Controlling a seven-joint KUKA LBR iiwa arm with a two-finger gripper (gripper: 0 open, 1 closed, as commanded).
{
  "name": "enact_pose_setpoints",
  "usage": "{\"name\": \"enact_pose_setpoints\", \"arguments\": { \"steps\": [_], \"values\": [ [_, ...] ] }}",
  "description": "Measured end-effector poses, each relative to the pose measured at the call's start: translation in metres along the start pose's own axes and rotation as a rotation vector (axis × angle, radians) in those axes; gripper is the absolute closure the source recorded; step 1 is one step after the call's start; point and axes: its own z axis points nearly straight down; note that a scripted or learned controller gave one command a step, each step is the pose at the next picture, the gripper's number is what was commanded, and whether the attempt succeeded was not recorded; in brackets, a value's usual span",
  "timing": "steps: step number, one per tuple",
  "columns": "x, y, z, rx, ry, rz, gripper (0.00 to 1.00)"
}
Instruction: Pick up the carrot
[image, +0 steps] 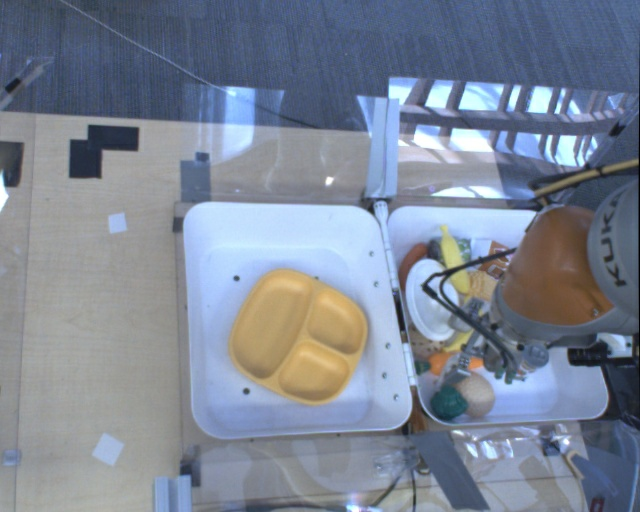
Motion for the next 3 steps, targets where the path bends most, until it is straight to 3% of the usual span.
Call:
{"name": "enact_pose_setpoints", "arguments": {
  "steps": [2, 3],
  "values": [
    [0.001, 0.002, 0.001, -0.002, 0.002, 0.097, 0.0],
    [-0.007, 0.001, -0.015, -0.004, -0.023, 0.096, 1.0]
  ]
}}
